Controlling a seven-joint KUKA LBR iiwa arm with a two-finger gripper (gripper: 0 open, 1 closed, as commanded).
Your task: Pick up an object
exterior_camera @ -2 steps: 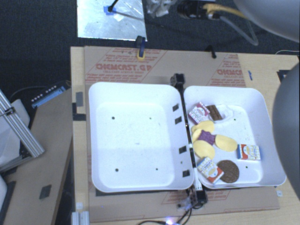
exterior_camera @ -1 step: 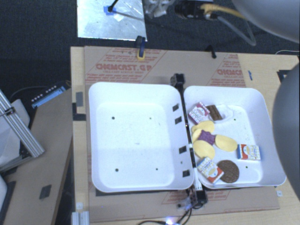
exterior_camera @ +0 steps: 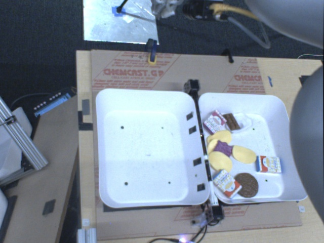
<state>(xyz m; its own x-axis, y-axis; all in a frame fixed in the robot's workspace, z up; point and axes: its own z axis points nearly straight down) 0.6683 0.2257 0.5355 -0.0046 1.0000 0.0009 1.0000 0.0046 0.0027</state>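
The gripper point(exterior_camera: 166, 4) hangs at the top of the camera view, far above and behind both bins, blurred against the dark floor. The right bin point(exterior_camera: 276, 110) holds the objects. A red and white box point(exterior_camera: 214, 121) and a small brown block point(exterior_camera: 232, 121) lie near its back left. Yellow pieces with a purple piece point(exterior_camera: 223, 148) sit in the middle. Toward the front are another red and white box point(exterior_camera: 227, 183), a brown round disc point(exterior_camera: 246, 185) and a small white carton point(exterior_camera: 268, 164).
The left bin point(exterior_camera: 147, 146) sits beside the right one, joined by a black divider with clips point(exterior_camera: 198, 135). A shiny metal sheet point(exterior_camera: 119, 14) lies behind the bench. The grey arm fills the upper right and right edge.
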